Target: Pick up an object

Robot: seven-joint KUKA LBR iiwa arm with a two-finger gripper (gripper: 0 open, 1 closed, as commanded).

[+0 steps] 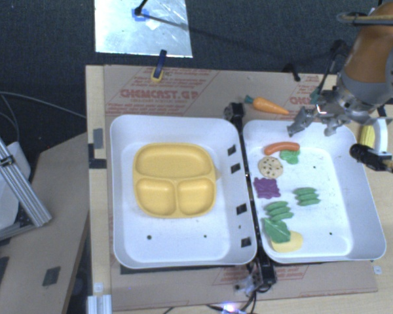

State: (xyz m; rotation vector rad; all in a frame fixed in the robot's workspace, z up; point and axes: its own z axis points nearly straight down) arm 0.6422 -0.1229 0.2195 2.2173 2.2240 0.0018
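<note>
The right bin holds several toy foods: an orange-red sausage, a small green piece, a speckled cookie, purple grapes, green beans, pea pods, a green leaf and a yellow slice. My gripper hangs over the bin's far rim, up and to the right of the sausage. Its fingers are spread open with nothing between them.
The left bin carries a yellow divided plate. A toy carrot lies on the bench behind the bins. A yellow corn cob sits outside the right bin's far right corner. A metal frame stands at far left.
</note>
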